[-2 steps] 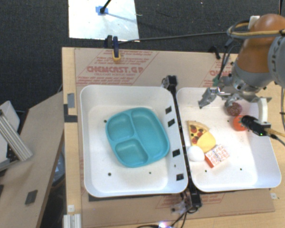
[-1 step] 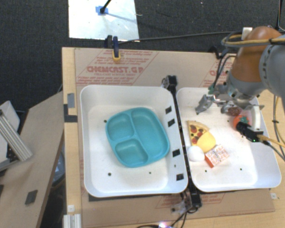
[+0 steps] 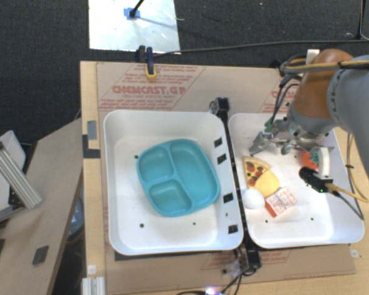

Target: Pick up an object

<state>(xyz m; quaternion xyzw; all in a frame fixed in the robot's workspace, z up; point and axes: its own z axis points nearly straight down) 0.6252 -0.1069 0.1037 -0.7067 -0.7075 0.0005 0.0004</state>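
The approach is in hand: the gripper (image 3: 272, 141), seemingly open and holding nothing, hangs near the right bin's (image 3: 332, 229) far edge, and must descend toward the pizza slice (image 3: 259, 174) at its left wall.

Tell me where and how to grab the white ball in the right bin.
Grip the white ball across its widest middle, coming straight down from above. It is round, so only the widest part gives the fingers hold. The pizza slice touches it on one side and the small red-and-white packet lies close, so probably close along the free diagonal.
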